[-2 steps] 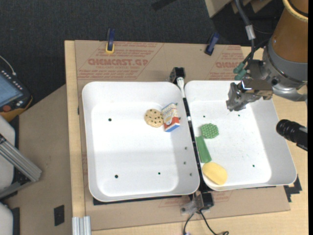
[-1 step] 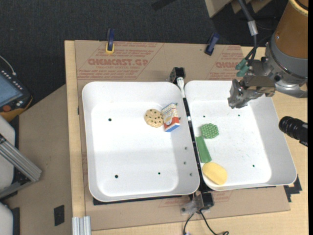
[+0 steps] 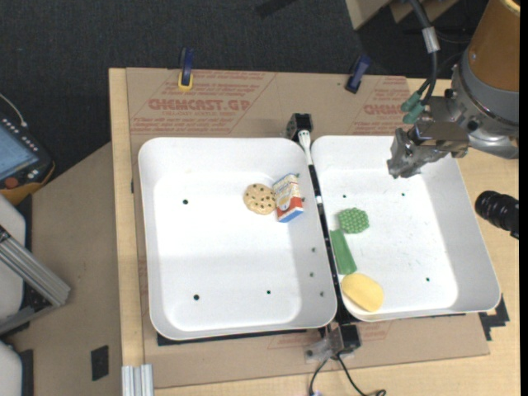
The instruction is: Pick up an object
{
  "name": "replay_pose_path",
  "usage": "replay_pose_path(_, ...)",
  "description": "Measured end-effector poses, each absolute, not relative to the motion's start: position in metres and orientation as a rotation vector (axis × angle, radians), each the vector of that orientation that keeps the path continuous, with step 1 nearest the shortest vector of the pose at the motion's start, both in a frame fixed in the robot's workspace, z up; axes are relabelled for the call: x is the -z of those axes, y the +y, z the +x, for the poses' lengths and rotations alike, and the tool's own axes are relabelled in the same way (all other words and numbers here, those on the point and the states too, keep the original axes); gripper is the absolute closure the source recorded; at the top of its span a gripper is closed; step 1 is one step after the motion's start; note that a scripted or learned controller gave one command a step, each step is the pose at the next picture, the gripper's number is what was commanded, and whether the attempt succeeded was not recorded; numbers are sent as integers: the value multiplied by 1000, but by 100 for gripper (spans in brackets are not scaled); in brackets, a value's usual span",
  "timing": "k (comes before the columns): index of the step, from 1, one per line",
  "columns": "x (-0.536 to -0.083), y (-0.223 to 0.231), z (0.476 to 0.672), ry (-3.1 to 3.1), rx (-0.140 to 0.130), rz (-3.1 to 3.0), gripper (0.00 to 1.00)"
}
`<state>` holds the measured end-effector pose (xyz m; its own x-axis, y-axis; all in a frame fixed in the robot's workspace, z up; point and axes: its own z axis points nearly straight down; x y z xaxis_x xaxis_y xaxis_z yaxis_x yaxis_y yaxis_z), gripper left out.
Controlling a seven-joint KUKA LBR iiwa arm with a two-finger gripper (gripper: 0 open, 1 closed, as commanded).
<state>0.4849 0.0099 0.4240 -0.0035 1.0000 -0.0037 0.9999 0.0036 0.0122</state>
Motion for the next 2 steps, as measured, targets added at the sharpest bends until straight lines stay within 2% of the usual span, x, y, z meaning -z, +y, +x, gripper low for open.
replay_pose_path(2,-444,10,486,2215,-14,2205,100)
